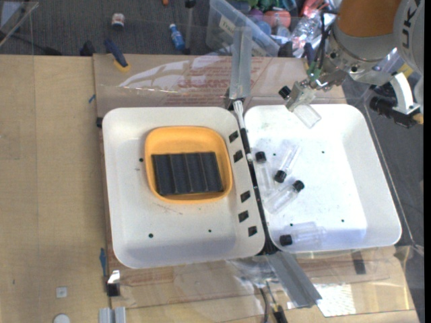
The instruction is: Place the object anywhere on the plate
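An orange plate [189, 137] lies in the left white bin [128, 200], with a dark grey ridged block [187, 173] on it. My gripper [311, 86] hangs over the back left corner of the right bin [357, 180]. It is shut on a clear vial [300, 101] with a black cap, which tilts down to the left, lifted off the bin floor. Several more clear black-capped vials [281, 175] lie loose in the left half of the right bin, and one [302, 235] lies near its front edge.
A divider strip with black tabs [242, 180] runs between the two bins. A metal bar [239, 66] stands behind them. A clear tub of coloured items [269, 9] sits at the back, close to the arm. Wooden bench lies to the left.
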Motion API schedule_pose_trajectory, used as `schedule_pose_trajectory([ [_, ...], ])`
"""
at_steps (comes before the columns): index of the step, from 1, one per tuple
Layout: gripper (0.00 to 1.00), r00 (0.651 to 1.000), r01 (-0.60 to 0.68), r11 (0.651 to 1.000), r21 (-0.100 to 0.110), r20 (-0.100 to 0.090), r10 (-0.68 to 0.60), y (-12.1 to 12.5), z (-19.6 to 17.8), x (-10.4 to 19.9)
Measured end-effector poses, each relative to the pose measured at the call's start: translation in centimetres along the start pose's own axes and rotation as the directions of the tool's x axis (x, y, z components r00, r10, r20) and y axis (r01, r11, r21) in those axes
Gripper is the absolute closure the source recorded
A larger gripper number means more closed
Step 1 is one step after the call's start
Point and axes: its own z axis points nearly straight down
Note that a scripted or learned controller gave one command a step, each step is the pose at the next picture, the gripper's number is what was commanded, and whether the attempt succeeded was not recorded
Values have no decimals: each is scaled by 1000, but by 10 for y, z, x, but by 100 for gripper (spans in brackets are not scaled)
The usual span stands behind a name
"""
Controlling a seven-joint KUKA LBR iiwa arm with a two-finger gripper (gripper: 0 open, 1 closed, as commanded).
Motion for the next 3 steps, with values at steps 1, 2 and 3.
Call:
schedule_pose_trajectory([
  [1, 100, 999, 46, 999, 4, -2, -46, 1, 8, 3],
  [2, 100, 997, 82, 997, 4, -2, -82, 2, 8, 6],
  [3, 100, 995, 96, 995, 0, 1, -96, -2, -14, -3],
])
